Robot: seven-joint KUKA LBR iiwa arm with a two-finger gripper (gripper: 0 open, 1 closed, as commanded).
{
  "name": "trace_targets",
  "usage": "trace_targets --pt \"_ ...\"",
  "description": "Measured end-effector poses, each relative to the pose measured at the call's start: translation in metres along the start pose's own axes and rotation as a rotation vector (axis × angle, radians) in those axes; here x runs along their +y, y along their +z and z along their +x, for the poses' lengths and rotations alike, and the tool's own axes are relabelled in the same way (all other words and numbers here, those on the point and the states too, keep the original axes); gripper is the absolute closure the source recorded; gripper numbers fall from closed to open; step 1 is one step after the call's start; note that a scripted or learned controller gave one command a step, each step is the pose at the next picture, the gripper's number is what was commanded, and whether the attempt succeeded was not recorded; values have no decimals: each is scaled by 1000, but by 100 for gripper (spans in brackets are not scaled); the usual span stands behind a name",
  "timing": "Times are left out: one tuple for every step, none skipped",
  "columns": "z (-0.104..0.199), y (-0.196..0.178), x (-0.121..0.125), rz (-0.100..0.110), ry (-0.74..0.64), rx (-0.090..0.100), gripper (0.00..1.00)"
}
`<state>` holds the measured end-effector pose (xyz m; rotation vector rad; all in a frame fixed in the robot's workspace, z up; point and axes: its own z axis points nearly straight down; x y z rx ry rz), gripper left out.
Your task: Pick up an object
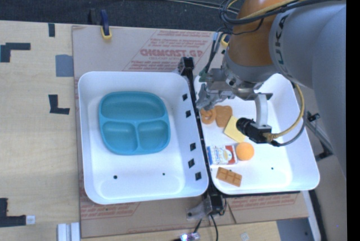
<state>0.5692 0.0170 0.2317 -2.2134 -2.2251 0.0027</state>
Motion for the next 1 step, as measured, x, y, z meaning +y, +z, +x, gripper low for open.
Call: trace_targets --pt "46 1 -10 0 -1 0 100"
